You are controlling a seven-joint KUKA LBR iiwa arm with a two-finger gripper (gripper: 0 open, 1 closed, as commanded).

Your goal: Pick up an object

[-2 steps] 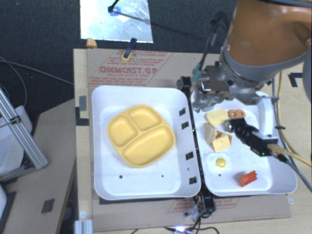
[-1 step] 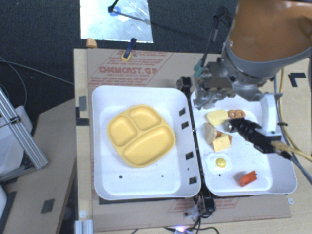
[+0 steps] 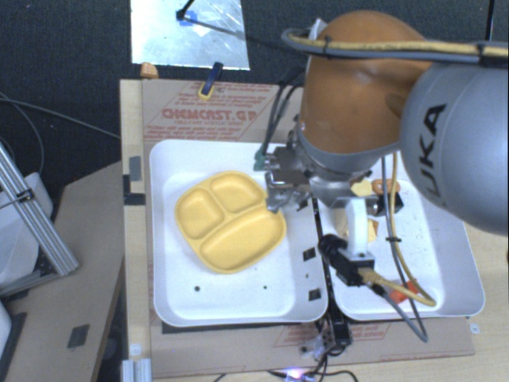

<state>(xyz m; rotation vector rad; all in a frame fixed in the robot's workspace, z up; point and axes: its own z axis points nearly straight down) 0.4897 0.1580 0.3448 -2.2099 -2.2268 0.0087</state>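
Two white bins [image 3: 191, 305], one yellow tray [image 3: 229, 220]

A yellow 3-compartment plate [image 3: 229, 221] lies flat in the left bin [image 3: 183, 301].

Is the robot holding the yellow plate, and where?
Cannot tell. The gripper sits at the yellow divided plate's right rim, but its tips are hidden.

Beyond my two white bins [image 3: 238, 313] lies brown cardboard [image 3: 208, 114]; a shiny foil sheet [image 3: 189, 21] sits farther back, an aluminium frame [image 3: 32, 221] off left.
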